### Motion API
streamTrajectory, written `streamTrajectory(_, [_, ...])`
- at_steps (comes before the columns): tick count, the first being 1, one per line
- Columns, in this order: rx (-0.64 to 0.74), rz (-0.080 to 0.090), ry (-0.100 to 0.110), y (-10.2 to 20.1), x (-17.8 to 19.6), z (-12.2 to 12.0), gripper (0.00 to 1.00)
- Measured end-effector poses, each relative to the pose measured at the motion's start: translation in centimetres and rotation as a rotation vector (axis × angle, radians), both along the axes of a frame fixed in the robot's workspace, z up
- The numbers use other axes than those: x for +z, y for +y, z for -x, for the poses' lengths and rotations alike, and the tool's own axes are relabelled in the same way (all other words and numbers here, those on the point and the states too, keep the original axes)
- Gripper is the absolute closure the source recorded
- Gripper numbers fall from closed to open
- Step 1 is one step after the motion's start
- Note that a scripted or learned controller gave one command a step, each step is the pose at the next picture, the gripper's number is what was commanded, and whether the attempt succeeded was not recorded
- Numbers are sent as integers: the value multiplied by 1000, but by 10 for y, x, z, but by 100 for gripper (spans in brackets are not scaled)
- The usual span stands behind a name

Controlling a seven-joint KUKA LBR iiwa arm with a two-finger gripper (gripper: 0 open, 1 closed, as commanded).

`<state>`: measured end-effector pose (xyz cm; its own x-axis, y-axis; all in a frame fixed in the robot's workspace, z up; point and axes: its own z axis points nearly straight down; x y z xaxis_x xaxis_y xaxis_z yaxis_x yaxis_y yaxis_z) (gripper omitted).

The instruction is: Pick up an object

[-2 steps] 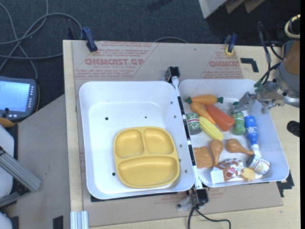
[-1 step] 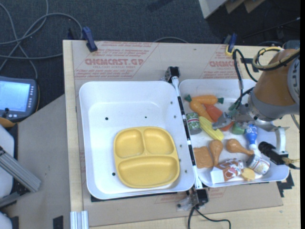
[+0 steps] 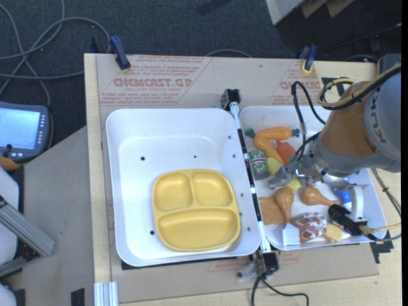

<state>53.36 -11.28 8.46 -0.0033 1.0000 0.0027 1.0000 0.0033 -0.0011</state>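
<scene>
Gripper (image 3: 285,176) low in the right bin (image 3: 376,204), among crowded toy food; its grip state cannot be told. A carrot (image 3: 275,133) and drumstick (image 3: 314,196) lie nearby: settling squarely over one item avoids nudging neighbours.

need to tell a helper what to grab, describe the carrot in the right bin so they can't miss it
Look in the right bin, at its far end. The carrot lies there crosswise, orange with a small green tip at each end. It is longer and brighter than the brownish food pieces nearer the front.
</scene>
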Motion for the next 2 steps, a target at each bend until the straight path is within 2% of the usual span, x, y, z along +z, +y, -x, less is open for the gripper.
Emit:
streamTrajectory(1, [-4,2,-1,-2,10,0,100])
streamTrajectory(2, [10,-1,-17,94,107,-69,100])
